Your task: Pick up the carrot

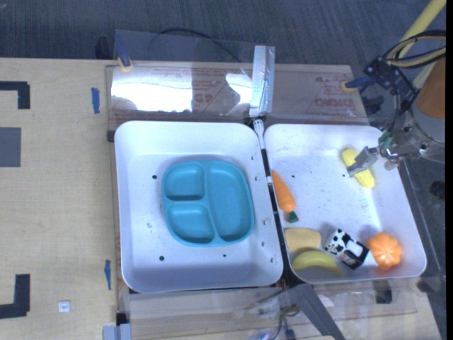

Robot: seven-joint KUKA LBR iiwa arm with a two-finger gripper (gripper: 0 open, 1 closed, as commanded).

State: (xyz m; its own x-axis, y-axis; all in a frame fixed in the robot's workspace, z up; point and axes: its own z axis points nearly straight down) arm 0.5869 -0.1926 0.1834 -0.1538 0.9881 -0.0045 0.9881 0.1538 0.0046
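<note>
Over at three o'clock the gripper [373, 157] hovers above the corn [359, 168], fingers maybe spread, nothing pinched. At center, the carrot [284, 193] hugs the right bin [414, 218]'s left wall, awkward to reach.

My arm [429, 101] enters from the right edge of the camera view, its orange band showing just above the wrist, with yellow and black cables looping over it toward the upper corner. The wrist bends down and to the left, carrying my gripper [367, 159] low at the end of the reach. At this slant my gripper appears as a small grey shape.
</note>
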